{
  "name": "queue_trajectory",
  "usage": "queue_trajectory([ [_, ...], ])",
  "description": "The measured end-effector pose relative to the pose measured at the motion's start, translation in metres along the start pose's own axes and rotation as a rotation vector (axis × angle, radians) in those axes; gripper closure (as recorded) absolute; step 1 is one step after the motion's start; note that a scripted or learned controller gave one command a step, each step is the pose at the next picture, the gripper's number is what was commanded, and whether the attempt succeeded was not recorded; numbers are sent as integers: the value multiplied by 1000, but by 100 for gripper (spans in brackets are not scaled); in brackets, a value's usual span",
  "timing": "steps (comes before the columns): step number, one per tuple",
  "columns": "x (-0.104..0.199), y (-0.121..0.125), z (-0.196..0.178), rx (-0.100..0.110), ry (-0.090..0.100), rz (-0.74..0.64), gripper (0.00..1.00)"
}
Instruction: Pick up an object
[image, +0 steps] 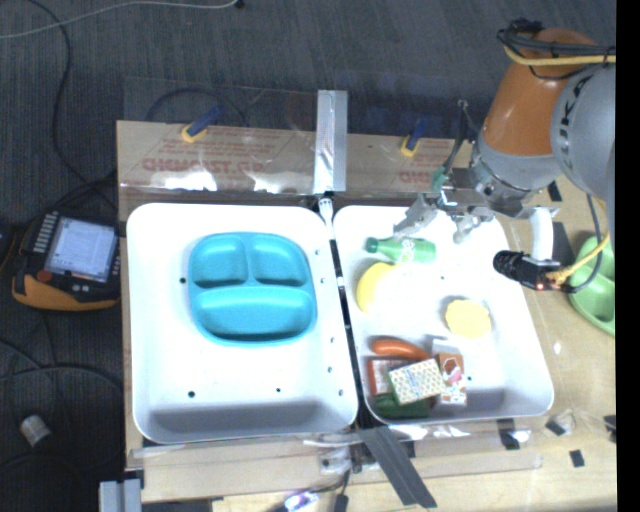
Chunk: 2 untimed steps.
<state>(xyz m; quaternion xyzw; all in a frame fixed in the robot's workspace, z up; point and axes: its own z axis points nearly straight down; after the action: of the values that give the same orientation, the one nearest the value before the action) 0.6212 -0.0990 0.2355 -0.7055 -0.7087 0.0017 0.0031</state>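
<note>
a small green plastic bottle lies on its side at the back of the right bin, just behind a yellow lemon-shaped toy.

The arm fills the upper right of the frame; its body is smooth and rounded, a broad orange band wrapping the section above the wrist, pale grey casing to the right of that with part of a dark printed letter on it; thin black cables loop over the top of the orange section; below the band sits a darker grey metal wrist block with small fittings; from it the gripper projects toward the frame's centre, its two slim fingers light grey metal, narrow and angular.
</note>
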Motion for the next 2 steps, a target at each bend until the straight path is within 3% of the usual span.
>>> queue_trajectory([
  [1, -3, -52, 70, 2, -1, 2, 0],
  [2, 5, -49, -3, -1, -2, 87, 0],
])
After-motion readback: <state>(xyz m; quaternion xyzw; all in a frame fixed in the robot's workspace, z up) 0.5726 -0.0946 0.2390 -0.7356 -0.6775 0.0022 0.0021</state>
